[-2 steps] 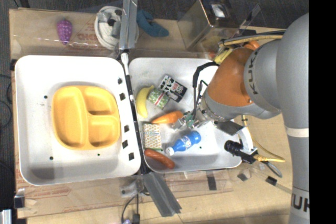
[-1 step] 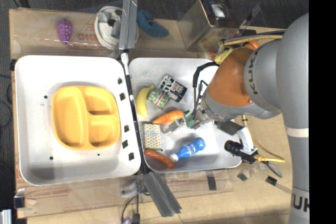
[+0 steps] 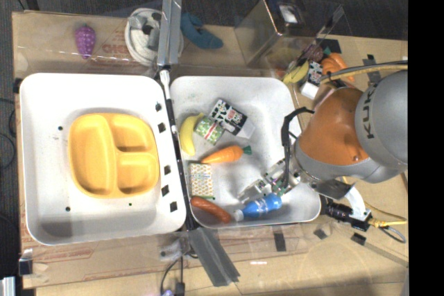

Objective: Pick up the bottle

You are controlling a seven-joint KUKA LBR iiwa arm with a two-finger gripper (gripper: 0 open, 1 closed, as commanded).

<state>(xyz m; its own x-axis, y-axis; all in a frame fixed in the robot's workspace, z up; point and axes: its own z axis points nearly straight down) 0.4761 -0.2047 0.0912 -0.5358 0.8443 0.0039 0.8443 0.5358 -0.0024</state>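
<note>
Blue-labelled bottle [image 3: 261,206] — pale cap leftward — lies flat beside the tool [image 3: 266,185].

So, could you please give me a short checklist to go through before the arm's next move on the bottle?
1. Bottle in the right bin, lying on its side: ok.
2. Gripper low over the bottle: ok.
3. Bottle between the fingers: cannot tell.
4. Bottle free of the hot dog: not ok, its cap end is close against it.
5. Carrot away from the gripper: ok.
</note>
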